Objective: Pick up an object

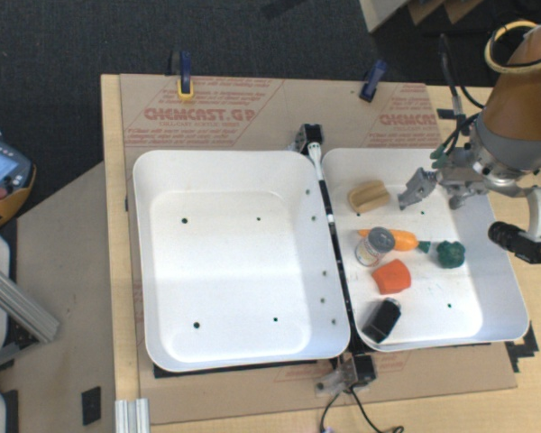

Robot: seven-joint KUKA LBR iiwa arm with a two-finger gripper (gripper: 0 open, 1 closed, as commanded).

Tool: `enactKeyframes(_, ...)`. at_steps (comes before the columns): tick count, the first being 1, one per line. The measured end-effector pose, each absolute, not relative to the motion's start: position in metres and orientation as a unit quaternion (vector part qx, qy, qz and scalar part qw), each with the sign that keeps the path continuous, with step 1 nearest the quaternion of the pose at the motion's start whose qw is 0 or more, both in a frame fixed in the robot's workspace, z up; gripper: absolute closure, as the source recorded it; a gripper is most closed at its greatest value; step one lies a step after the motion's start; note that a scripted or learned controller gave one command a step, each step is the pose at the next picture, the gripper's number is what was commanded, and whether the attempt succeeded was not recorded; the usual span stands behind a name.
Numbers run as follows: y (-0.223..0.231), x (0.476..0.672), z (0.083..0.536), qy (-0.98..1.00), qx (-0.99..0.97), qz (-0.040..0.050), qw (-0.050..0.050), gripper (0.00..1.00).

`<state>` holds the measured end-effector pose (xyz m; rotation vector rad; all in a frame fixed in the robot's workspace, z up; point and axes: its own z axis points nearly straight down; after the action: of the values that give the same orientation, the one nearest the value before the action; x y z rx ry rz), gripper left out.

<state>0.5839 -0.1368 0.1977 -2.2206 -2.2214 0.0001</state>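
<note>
The right bin (pixel 496 309) holds several small things. A tan block (pixel 368 197) lies near its back left. Toward the middle are a grey can (pixel 370 249) with an orange carrot-shaped piece (pixel 398 240) against it, a green lump (pixel 449 254), an orange-red block (pixel 392 277) and a black object (pixel 381 319) at the front. My gripper (pixel 437 193) hangs over the back of this bin, to the right of the tan block. It is open, and nothing sits between its fingers (pixel 416 188).
The left bin (pixel 153 242) adjoins the right one along a black divider strip (pixel 329 233). Both rest on a cardboard sheet (pixel 252 106) held by a yellow and blue clamp (pixel 185 75) and a blue clamp (pixel 372 79) at the back. The arm's orange band (pixel 514 52) rises at the right.
</note>
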Motion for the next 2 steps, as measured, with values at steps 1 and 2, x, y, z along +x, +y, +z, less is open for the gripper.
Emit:
enactKeyframes(1, -0.142, 0.554, 0.119, -0.708, -0.706, -0.0016, -0.003, 0.0)
enactKeyframes(2, -0.203, 0.483, 0.207, -0.704, -0.71, 0.0001, -0.004, 0.0)
